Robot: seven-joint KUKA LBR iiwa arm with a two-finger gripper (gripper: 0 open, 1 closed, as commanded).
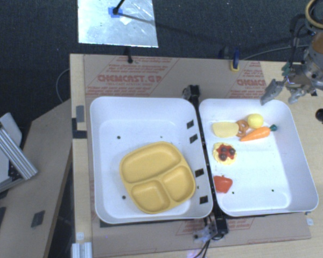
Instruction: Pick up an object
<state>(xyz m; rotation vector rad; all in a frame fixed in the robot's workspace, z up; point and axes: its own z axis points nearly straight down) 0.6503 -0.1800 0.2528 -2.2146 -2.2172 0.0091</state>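
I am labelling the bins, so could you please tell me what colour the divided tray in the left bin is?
The divided tray is yellow, seen clearly in the camera view.

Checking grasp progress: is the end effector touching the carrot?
Apart. The camera view shows the end effector above the bin's far rim, bare white floor between it and the carrot.

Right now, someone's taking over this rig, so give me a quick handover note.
Gripper: open, holding nothing, above the right bin's far right corner.
Right bin: carrot, yellow ball, pale yellow slice, tart with berries, red piece.
Left bin: yellow divided tray.
Done: nothing picked.
Left: descend, grip one object, lift. The carrot and ball lie closest to the gripper.
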